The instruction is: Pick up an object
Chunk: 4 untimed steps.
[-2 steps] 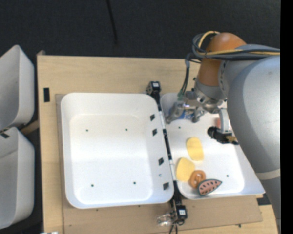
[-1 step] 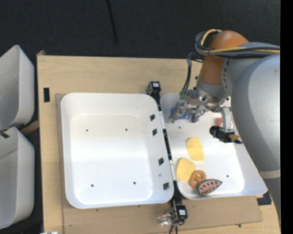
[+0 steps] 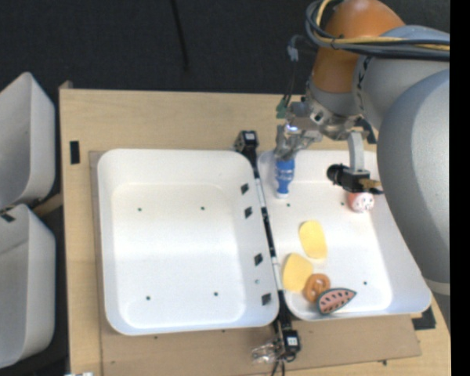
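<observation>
From my seat the pick looks about half done: the jaws point(image 3: 286, 153) seem to be pinching the top of a small blue bottle point(image 3: 283, 177) near the right bin's point(image 3: 392, 280) far-left corner, though from this angle I can't swear it has left the floor. Lifting remains. The arm point(image 3: 352, 45) reaches in from the right, wrist pointing straight down. Two yellow pieces point(image 3: 313, 239), a pretzel point(image 3: 316, 286) and a watermelon slice point(image 3: 337, 300) lie nearer.

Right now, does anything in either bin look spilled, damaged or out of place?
Nothing stands out. The gripper is over a blue object in the right bin, and the yellow pieces lie flat near the watermelon slice.
</observation>
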Each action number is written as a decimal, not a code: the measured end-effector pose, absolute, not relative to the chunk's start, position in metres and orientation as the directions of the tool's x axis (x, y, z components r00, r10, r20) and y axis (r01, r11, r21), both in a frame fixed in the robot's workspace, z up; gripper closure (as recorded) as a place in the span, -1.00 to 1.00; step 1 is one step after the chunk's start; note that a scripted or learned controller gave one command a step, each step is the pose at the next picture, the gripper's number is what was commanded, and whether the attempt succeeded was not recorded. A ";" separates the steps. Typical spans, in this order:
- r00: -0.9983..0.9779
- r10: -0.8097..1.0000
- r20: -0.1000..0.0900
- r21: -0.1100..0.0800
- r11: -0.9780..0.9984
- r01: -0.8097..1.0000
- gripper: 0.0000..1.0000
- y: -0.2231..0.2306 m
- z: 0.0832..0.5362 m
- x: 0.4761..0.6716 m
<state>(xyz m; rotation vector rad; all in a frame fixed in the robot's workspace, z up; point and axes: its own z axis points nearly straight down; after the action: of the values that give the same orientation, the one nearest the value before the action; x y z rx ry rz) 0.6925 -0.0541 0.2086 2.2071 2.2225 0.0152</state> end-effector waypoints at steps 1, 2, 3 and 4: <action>-0.007 1.000 0.002 0.006 0.007 1.000 1.00 -0.003 0.256 0.644; -0.004 1.000 0.000 0.022 0.004 1.000 1.00 -0.011 0.466 0.587; -0.009 1.000 0.001 0.001 0.009 1.000 1.00 0.058 0.446 0.558; -0.008 1.000 0.000 -0.009 0.008 1.000 1.00 0.116 0.361 0.516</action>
<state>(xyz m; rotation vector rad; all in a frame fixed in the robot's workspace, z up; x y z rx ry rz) 0.5162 0.1163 0.3608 2.2170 2.2348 -0.0105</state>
